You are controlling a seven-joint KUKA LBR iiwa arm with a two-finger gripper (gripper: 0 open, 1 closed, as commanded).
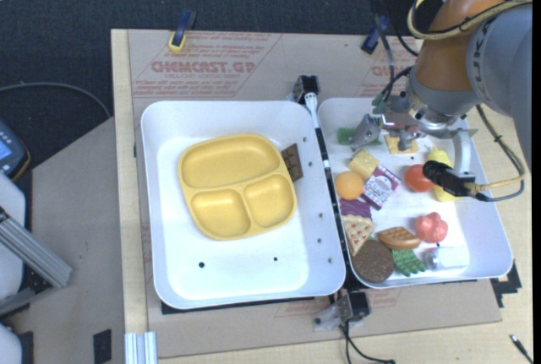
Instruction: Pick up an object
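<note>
Toy food lies heaped in the right-hand bin, and that is where the arm has reached, coming in from the right with its orange band above the wrist. The gripper hangs over the far end of the bin, above the pile. Whether it is clenched or released I cannot tell from where I stand; the metal parts blur together and nothing plainly sits in it.

Nearest to it is the pale yellow cheese wedge, just beside and toward the near side. An orange ball lies a little farther on, touching the purple-and-white packet. A red tomato sits to the right, under the wrist cable.

My guess is the cheese wedge is the likeliest target: a short move toward the near side and straight down. The yellow divided plate in the left bin lies well apart.
</note>
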